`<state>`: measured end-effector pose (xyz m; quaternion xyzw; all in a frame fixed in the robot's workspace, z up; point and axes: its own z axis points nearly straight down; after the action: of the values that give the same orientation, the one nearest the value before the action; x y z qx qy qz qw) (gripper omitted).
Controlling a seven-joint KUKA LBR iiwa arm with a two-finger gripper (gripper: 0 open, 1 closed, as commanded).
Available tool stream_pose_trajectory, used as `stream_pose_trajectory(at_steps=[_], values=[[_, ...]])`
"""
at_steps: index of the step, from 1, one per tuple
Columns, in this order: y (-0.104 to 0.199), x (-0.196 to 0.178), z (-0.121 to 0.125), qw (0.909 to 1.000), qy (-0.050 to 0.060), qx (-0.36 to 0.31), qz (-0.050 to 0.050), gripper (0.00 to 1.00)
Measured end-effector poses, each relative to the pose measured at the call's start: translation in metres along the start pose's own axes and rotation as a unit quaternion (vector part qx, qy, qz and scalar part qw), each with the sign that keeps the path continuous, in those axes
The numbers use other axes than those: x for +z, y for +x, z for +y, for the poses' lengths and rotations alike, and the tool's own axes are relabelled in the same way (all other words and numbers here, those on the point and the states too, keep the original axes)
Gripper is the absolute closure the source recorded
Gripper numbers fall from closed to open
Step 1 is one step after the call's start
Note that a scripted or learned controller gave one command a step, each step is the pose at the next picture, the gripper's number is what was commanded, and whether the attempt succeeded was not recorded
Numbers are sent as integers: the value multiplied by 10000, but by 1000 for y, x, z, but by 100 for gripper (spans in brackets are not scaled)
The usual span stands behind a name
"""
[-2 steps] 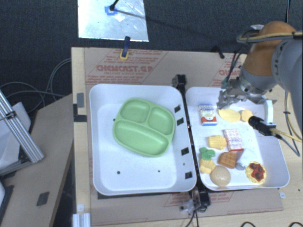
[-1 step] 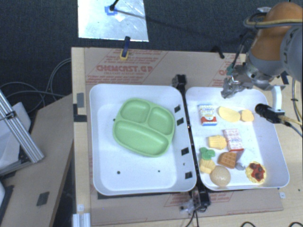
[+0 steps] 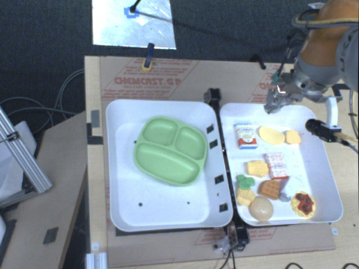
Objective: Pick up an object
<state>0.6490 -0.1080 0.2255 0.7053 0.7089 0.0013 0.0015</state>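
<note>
The grey two-finger gripper (image 3: pixel 275 106) hangs over the far edge of the right-hand shallow white bin (image 3: pixel 322 167), near that bin's far left corner. It looks small and dark from this slant, and I cannot tell whether it is wide or narrow; nothing shows in it.

Nearest to it, just inside the far edge, lie a small white carton with red and blue print (image 3: pixel 245 135), a pale yellow oval slice (image 3: pixel 271 135) and a smaller orange-yellow round piece (image 3: pixel 293 137). Toward the middle of that bin sit a yellow block (image 3: pixel 257 168) and a red-and-white wrapped packet (image 3: pixel 276 164). Along the near edge are a small green piece (image 3: pixel 244 181), a brown waffle-like square (image 3: pixel 270 189), a beige round bun (image 3: pixel 261 208) and a small pizza-like disc with red topping (image 3: pixel 303 204).

The left-hand white bin (image 3: pixel 126 206) carries a light green plastic tray with three compartments (image 3: pixel 170 150) near its centre.

As a judgement, the task is barely begun: every candidate object lies in its bin, none is lifted, and the descent, the grasp and the lift all remain. The carton and the yellow slice look the readiest targets, lying closest below the gripper.
</note>
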Motion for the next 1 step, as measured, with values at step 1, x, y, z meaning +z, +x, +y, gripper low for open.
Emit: stream_pose_trajectory(at_steps=[1], values=[[40, -6, -36, 10000, 20, -13, 8, 100]])
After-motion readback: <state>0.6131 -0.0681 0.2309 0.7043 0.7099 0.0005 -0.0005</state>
